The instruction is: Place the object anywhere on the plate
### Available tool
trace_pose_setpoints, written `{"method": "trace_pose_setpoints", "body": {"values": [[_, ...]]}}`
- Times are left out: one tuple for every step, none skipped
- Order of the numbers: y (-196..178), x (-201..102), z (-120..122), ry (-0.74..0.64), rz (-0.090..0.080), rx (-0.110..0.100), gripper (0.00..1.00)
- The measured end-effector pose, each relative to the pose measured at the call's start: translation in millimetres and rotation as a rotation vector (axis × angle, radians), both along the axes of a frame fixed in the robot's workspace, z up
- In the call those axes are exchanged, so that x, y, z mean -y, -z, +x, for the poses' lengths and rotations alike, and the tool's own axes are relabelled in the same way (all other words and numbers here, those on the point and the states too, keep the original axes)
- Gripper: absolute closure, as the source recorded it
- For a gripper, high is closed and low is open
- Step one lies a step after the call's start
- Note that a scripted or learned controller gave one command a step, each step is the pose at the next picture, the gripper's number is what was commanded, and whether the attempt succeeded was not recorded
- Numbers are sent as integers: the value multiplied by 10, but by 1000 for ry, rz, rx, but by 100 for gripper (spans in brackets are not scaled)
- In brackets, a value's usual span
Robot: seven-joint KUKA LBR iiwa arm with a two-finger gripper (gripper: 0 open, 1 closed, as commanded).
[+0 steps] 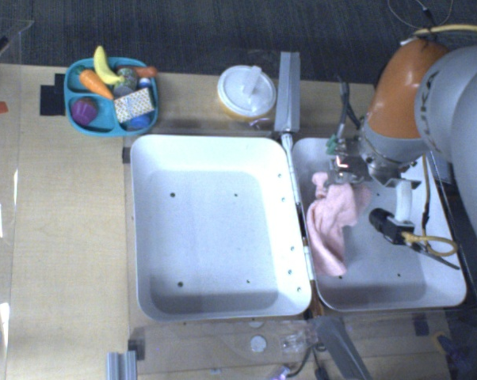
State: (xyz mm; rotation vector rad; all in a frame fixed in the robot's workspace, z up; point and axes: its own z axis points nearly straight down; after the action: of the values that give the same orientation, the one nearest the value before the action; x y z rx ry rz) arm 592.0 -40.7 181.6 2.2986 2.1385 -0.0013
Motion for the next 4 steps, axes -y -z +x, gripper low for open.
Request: {"method": "trace_pose_setpoints", "body": {"values": [[-405,-14,29,-10,0,2,100],[-430,-561,-97,-417,1,-1,100],[-328,-1129,-98,-822,2,0,100],[-314,-1704,-214,-1222,1,1,100]]}}
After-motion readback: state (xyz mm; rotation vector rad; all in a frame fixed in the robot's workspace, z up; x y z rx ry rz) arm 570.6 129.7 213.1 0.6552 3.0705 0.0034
